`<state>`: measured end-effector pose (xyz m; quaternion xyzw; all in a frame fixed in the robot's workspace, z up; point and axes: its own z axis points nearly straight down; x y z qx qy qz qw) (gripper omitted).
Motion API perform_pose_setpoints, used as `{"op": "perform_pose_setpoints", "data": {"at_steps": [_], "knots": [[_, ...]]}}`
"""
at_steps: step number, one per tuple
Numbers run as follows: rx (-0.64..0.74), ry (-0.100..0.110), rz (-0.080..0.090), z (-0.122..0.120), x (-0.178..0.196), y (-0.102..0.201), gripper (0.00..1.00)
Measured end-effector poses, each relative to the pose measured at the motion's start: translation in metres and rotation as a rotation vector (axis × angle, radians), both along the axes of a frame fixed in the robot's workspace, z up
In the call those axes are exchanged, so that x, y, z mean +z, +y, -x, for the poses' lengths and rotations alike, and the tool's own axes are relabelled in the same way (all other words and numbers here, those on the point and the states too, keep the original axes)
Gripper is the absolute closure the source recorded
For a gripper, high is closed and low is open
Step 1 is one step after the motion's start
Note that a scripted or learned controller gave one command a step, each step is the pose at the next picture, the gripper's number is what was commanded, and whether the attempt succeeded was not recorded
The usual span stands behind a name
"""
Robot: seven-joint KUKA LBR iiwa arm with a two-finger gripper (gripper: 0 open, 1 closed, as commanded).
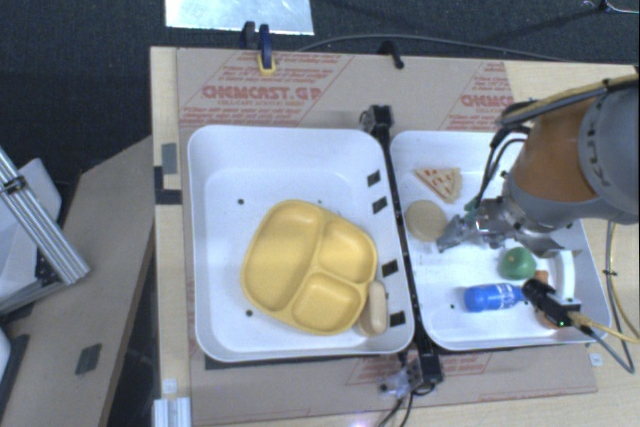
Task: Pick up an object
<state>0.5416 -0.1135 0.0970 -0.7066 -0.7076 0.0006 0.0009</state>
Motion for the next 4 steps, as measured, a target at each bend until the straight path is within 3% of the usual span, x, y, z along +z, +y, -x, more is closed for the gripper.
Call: {"op": "perform_pose_setpoints", "data": {"at_steps": [1,2,4], "knots": [[0.0,-0.002,0.0,-0.001,-0.013,0.0,0.0],[0.001,-0.005,0.001,-0.001,-0.002,0.0,1.0],[0.003,-0.01,0.002,-0.005,0.106,-0.001,1.0]]}}
